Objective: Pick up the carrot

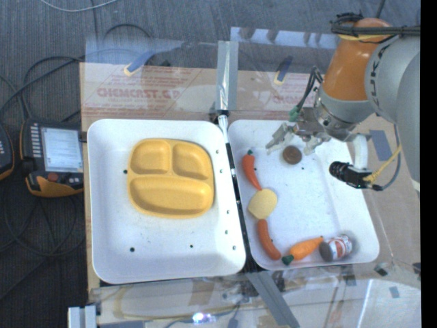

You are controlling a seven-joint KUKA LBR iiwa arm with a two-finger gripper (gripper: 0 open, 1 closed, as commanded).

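- The claw [298, 140] hangs open near the top of the right bin [355, 217], holding nothing.
- Next it must reach down to the carrot [305, 249].

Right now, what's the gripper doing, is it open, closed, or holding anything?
Gripper: open, jaws spread, holding nothing; it hangs at the far end of the right bin, above a small brown round piece, apart from the carrot.

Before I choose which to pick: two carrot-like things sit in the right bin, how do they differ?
The upper carrot is slim and lies lengthwise by the bin's left wall; the lower carrot is stubbier and lies slanted by the near edge beside a can. Both are orange with green tops.
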